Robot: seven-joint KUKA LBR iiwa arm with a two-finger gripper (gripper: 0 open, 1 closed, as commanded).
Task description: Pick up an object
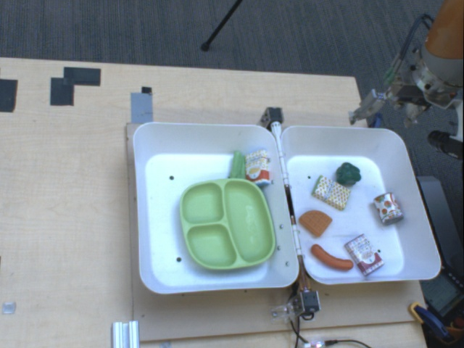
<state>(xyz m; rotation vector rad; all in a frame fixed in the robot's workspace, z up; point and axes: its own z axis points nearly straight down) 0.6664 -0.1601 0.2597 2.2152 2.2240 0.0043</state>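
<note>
Your hand point(377, 113) hovers outside the right bin's point(406, 158) far rim, grip unreadable from here, so drop straight onto the broccoli point(349, 173) just below and left of it, clear of the cracker point(331, 192) beside.

Toward two o'clock, the arm point(444, 31) shows an orange band over a pale grey wrist ring with a darker rim. Thin cables, one greenish, loop down its nine-o'clock side. Below sits the gripper point(377, 111), a cluster of grey and silvery metal parts, too small to resolve further.
</note>
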